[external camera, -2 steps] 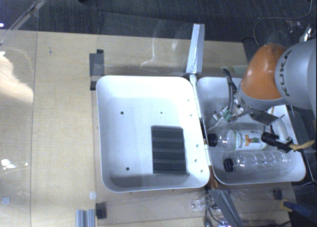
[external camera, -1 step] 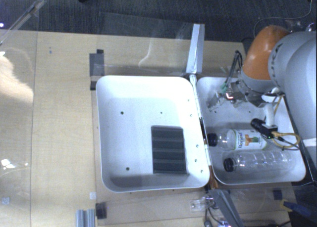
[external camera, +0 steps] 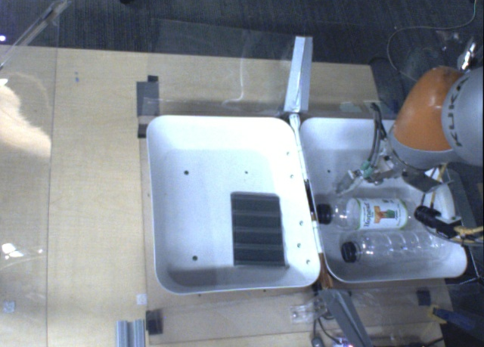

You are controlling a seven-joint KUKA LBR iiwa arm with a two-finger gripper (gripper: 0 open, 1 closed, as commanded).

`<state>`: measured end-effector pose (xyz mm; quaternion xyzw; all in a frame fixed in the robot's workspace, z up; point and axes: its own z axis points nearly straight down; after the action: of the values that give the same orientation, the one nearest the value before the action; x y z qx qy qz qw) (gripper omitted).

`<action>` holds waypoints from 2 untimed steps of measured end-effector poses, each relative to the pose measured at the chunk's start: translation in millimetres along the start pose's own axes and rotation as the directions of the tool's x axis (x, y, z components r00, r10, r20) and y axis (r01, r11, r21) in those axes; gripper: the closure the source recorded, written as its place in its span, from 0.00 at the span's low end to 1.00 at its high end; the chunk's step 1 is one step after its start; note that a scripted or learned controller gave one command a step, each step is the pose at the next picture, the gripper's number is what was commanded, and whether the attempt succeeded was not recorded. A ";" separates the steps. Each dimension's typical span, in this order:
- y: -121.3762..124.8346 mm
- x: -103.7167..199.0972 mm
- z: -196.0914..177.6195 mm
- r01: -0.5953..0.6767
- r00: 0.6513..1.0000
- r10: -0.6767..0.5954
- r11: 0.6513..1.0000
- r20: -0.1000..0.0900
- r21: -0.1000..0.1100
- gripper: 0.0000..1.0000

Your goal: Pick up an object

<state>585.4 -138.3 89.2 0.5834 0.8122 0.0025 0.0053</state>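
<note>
Two clear plastic bottles lie on their sides in the right bin. One bottle carries a white, green and orange label, and its black cap points left. The other, unlabelled bottle lies just in front of it, also with a black cap at its left end. My gripper hangs low over the right bin, just behind the labelled bottle, and nothing shows in its grasp. The grey arm with its orange band comes in from the right above it. A black ribbed block lies flat in the left bin.
A thin wall divides the two bins. A clear panel and a metal strut stand behind them. Cables trail at the right edge of the right bin. A wooden bench top stretches out to the left.
</note>
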 end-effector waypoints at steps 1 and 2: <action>-63.3 18.7 -2.0 0.134 0.991 -0.134 0.991 0.003 -0.007 0.00; -86.2 -35.1 -1.5 0.192 0.981 -0.192 0.981 0.004 -0.005 0.00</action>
<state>514.9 -199.1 90.0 0.5021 0.8647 0.0031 0.0082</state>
